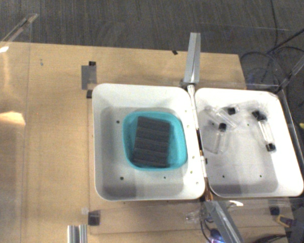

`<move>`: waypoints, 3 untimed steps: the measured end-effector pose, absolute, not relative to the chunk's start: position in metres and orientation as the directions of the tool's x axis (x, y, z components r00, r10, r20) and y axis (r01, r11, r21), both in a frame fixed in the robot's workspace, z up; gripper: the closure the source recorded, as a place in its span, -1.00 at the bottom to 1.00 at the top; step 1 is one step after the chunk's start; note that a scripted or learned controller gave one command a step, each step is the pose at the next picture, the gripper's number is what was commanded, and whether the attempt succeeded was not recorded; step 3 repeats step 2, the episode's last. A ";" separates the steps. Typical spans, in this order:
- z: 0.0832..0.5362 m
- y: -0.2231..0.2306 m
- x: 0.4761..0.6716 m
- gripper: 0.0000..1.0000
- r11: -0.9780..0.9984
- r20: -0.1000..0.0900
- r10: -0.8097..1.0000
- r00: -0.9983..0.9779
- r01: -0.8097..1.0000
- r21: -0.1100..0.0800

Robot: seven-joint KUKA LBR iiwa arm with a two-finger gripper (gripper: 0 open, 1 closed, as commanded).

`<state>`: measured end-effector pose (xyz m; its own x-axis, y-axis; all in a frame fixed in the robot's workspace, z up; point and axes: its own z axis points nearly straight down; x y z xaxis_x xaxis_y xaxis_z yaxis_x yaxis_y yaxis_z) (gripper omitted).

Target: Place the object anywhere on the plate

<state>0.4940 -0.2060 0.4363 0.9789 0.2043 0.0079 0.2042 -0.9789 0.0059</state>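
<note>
Dark ribbed rectangular block [152, 140] lies flat on the teal plate [180, 146] in the left bin [104, 151]. Long axis runs near-to-far, slightly tilted. Looks light, probably soft like foam; best gripped across its short sides. Claw state: cannot tell. Clear vials [266, 130] lie in the right bin [289, 181].

The bench [45, 151] looks like smooth light wood. Both bins [104, 135] look like shiny white plastic. The plate [178, 135] is smooth teal plastic. The dark block [152, 140] looks matt and ridged. The tubes [265, 130] look like clear plastic.
</note>
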 end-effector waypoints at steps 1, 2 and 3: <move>0.436 -0.206 0.494 -1.00 -0.979 0.008 0.205 0.979 0.205 0.006; 0.436 -0.206 0.489 -1.00 -0.979 0.008 0.203 0.979 0.203 0.007; 0.436 -0.206 0.489 -1.00 -0.979 0.008 0.203 0.979 0.203 0.007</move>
